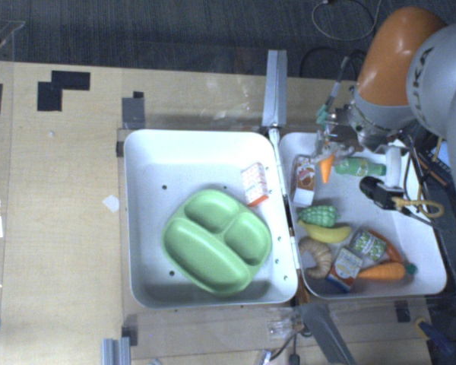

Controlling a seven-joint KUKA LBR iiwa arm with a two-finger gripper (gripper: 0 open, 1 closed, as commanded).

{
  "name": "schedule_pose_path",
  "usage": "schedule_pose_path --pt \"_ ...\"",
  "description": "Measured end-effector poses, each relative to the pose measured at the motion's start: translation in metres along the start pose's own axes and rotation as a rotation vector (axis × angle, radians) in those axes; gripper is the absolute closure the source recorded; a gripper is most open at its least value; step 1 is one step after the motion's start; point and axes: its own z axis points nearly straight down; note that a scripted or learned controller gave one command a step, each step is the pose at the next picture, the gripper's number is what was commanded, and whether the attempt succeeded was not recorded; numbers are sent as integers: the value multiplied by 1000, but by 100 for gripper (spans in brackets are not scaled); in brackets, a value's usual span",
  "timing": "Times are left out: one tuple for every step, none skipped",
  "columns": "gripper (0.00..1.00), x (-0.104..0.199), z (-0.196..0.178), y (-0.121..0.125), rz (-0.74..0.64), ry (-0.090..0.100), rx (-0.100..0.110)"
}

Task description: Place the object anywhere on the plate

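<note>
- A small orange carrot-like piece hangs point-down between the fingers of the gripper, over the back of the right bin; the jaws are closed narrowly on it.
- The green plate, split into three sections, lies in the left bin, well apart from that piece.
- A small red-and-white carton leans just behind the plate.
- The right bin holds a bottle, green corn, a banana, a carrot and packets.
</note>
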Motion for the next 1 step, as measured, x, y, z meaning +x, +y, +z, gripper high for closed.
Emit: schedule_pose_path --pt "100 84 33 -32 -123 2 1"
